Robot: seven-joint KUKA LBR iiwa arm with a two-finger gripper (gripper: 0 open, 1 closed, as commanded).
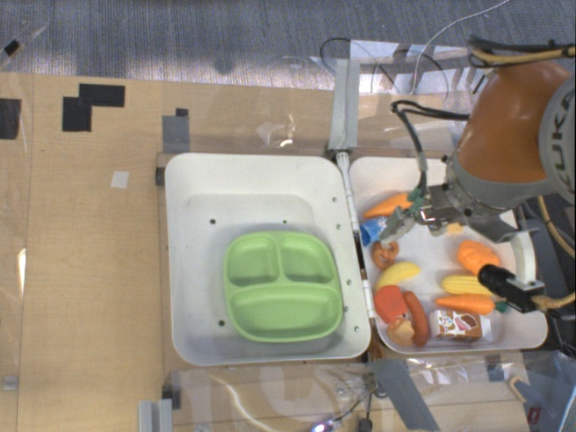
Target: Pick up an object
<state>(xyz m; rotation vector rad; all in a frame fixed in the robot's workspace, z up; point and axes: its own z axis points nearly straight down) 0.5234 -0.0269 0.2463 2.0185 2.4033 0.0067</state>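
Several toys crowd the right bin [531, 336]; whether the hand [402, 226] grips anything stays unclear.

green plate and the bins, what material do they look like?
Green plate: probably moulded plastic, matte to satin; uniform colour, soft rounded dividers between three compartments, only faint sheen.
Left bin and right bin: likely thin formed plastic, smooth white, slightly glossy; rounded corners and soft rolled rims. Coated metal can't be ruled out from this view.

A plate [283, 286] lies in the left bin [193, 187], mid-frame. The right bin [531, 331] holds toy food [423, 309], with the arm [513, 142] over its upper part.
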